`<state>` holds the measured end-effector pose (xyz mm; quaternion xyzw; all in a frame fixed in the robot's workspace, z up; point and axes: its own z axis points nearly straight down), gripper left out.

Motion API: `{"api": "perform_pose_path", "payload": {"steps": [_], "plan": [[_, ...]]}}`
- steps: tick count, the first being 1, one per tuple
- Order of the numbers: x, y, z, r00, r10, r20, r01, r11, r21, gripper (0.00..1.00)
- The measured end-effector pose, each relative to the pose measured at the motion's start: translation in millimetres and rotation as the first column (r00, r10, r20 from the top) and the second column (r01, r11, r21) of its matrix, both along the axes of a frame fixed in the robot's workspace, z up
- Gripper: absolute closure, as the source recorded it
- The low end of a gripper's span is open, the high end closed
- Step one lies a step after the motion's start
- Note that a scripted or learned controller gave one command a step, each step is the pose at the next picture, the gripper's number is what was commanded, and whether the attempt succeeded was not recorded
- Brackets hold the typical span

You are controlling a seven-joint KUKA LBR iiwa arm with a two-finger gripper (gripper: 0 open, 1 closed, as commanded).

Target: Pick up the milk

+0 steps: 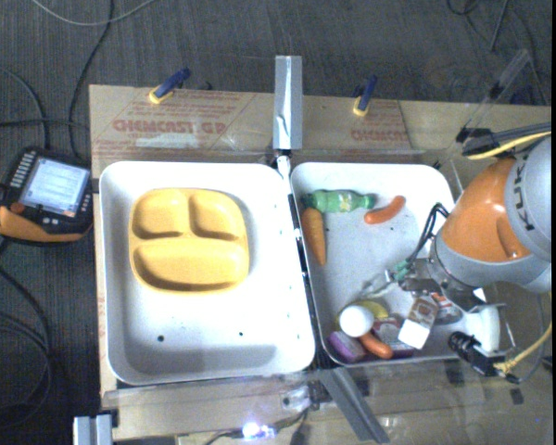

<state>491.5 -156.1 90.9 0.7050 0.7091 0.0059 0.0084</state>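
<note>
Two shallow white bins are seen side by side on a cardboard-covered bench (250,123). The left white bin (120,341) is occupied by a yellow plastic divided tray w/ three compartments (191,239), set toward its upper left. The right white bin (417,176) is entered from the right by the grey arm w/ orange band (486,225), bent low over the bin's lower right corner.

Along the right bin's top edge a green plastic bottle (341,200) is laid on its side, w/ a red-orange sausage (385,210) just beside it to the right. An orange carrot (314,235) is laid along the left wall, pointing down.

The gripper (424,295) is positioned over the cluster at the bin's bottom edge. The small white-and-brown milk carton (417,323) is found there, tilted, just below the gripper; whether it is touched cannot be told, nor how the jaws stand. Next to it: a white round ball (356,321), a purple eggplant (345,346), a small orange-red piece (377,346).

A black-and-orange teach pendant w/ lit screen (44,196) is resting on the floor, left of the bench.
</note>
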Motion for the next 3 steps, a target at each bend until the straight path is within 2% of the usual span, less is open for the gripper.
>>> {"api": "perform_pose_path", "payload": {"steps": [1, 2, 3], "plan": [[3, -26, -1, 0.992, 0.126, -0.008, -0.126, 0.992, 0.030, 0.00], [3, -36, 9, 0.993, 0.115, -0.001, -0.115, 0.993, 0.007, 1.00], [5, -23, 8, 0.991, 0.131, -0.006, -0.131, 0.991, 0.028, 0.00]]}}
